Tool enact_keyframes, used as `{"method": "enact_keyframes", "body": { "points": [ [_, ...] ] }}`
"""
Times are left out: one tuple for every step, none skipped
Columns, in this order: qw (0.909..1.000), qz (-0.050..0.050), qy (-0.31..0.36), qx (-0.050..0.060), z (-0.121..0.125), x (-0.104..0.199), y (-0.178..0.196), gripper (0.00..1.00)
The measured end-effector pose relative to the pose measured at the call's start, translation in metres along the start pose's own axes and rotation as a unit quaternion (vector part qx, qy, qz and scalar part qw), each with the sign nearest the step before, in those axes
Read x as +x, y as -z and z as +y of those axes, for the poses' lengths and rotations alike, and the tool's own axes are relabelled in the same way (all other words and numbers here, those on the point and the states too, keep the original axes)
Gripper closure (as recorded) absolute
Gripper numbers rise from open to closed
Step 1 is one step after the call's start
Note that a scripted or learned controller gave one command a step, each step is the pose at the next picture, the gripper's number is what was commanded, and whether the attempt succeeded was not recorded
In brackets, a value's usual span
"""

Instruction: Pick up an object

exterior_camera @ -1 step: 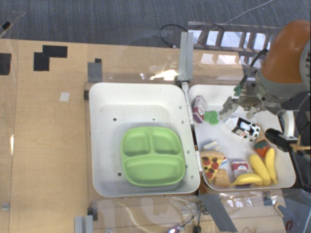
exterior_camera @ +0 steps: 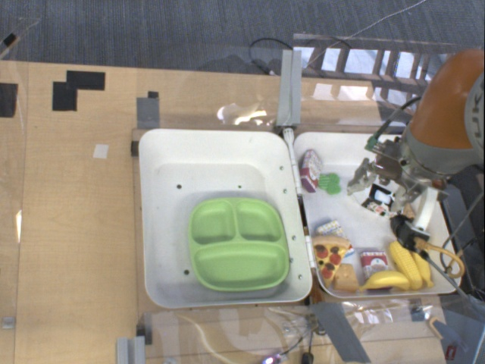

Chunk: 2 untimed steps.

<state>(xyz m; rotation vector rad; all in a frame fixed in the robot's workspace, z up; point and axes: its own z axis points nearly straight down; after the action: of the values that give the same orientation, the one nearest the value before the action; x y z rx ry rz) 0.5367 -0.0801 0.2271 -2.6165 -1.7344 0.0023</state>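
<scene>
bins sit side by side in the middle of the frame, on a wooden bench (exterior_camera: 68, 203). left bin (exterior_camera: 163, 165) holds a green tray (exterior_camera: 239, 243) with three compartments, lying flat toward the bin's lower middle. right bin (exterior_camera: 341, 211) holds the loose things: a purple-and-white pouch (exterior_camera: 310, 170) at its upper left, against the divider between the bins; a small green piece (exterior_camera: 329, 183) just right of the pouch; a small blue-and-white packet (exterior_camera: 329, 227) lower down, near the middle; a pizza slice (exterior_camera: 330, 251) just below that packet; a tan lump (exterior_camera: 345, 277) below the pizza, at the bottom edge; a red-and-white can (exterior_camera: 373, 262) to the right of the pizza; and a bunch of bananas (exterior_camera: 403, 268) at the lower right, one banana curving left under the can. arm (exterior_camera: 451, 108) enters from the upper right of the frame, its orange band above the grey wrist. gripper (exterior_camera: 377, 182) hangs over the upper right part of the right bin, above a small black-and-white item (exterior_camera: 377, 198) that sits just under its tip; whether it touches that item cannot be told. whether the gripper is spread or closed cannot be told either, since the metal parts overlap from this angle. nothing is seen held in it. grey carpet (exterior_camera: 151, 14) fills the top of the frame, beyond the bench.
</scene>
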Motion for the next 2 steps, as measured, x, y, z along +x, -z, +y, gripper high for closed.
{"method": "enact_keyframes", "body": {
  "points": [
    [0.9963, 0.000, 0.086, 0.001, 0.001, -0.055, -0.103, 0.00],
    [0.9889, 0.014, 0.148, -0.004, 0.049, -0.087, -0.113, 0.00]
  ]
}}
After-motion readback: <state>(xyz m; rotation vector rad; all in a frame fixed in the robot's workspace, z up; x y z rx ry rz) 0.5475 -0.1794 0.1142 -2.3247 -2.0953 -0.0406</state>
